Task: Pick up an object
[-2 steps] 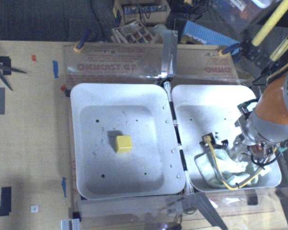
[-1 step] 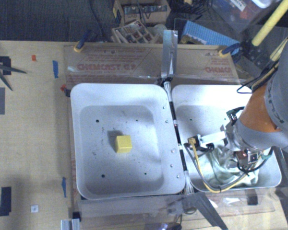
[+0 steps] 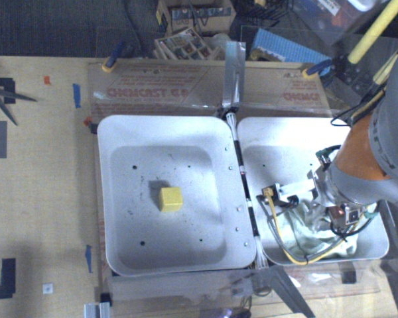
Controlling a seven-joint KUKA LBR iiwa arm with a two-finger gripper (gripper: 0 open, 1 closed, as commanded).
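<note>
A small yellow block (image 3: 171, 199) lies near the middle of the left bin (image 3: 119, 138). My gripper (image 3: 310, 221) is down low in the front part of the right bin (image 3: 278, 134), far from the block, with the bin divider between them. The wrist hides what is between its jaws. A pale, greenish, see-through thing (image 3: 316, 242) lies on the bin floor just under and in front of the gripper; I cannot tell whether the gripper touches it.
The grey arm with its orange band (image 3: 358, 161) comes in over the right bin's right side. A metal divider post (image 3: 233, 78) stands behind the two bins. Wooden bench surface (image 3: 40, 177) stretches to the left.
</note>
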